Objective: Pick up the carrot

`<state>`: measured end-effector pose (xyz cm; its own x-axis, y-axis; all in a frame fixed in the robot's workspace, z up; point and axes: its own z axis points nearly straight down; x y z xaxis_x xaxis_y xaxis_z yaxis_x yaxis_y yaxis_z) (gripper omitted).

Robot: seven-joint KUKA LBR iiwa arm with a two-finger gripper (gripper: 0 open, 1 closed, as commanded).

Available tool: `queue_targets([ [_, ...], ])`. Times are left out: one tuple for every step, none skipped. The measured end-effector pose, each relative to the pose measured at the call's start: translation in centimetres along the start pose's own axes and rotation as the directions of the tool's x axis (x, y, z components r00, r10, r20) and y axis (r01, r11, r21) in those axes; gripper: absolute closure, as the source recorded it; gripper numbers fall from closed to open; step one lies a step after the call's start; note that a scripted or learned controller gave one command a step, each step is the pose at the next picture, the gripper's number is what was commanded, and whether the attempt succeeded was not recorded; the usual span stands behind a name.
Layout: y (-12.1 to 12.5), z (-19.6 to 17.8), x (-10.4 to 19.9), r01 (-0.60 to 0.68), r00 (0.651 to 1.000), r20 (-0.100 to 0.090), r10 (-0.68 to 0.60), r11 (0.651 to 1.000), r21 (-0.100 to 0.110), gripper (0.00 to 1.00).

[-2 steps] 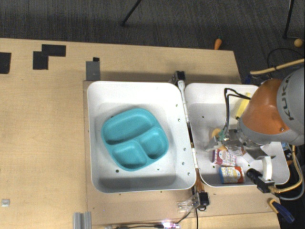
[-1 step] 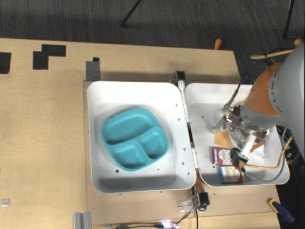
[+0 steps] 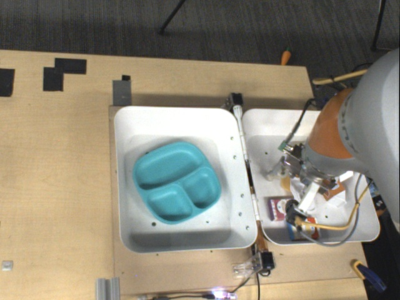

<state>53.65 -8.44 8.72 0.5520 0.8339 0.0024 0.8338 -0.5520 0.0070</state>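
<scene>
Now my gripper [image 3: 299, 200] hangs low in the right bin [image 3: 262, 127].
How wide it stands I cannot tell; the small dark packet [image 3: 277, 208] beside it has print too small to read.

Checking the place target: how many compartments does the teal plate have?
3. On the teal plate in the left bin: one long section along the top, two smaller ones below it, lower left and lower right.

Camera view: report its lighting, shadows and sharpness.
Camera view: even, soft light, no harsh glare; a faint shadow lies inside the left bin around the teal divided plate; the right bin is cluttered and blurry where the arm covers it.
</scene>
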Motion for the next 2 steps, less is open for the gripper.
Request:
queue_targets([
  [0.5, -1.6, 0.2, 0.011, 1.0, -0.004, -0.011, 1.0, -0.012, 1.0],
  [-0.4, -17.8, -1.1, 0.08, 0.997, -0.004, -0.08, 0.997, -0.008, 1.0],
])
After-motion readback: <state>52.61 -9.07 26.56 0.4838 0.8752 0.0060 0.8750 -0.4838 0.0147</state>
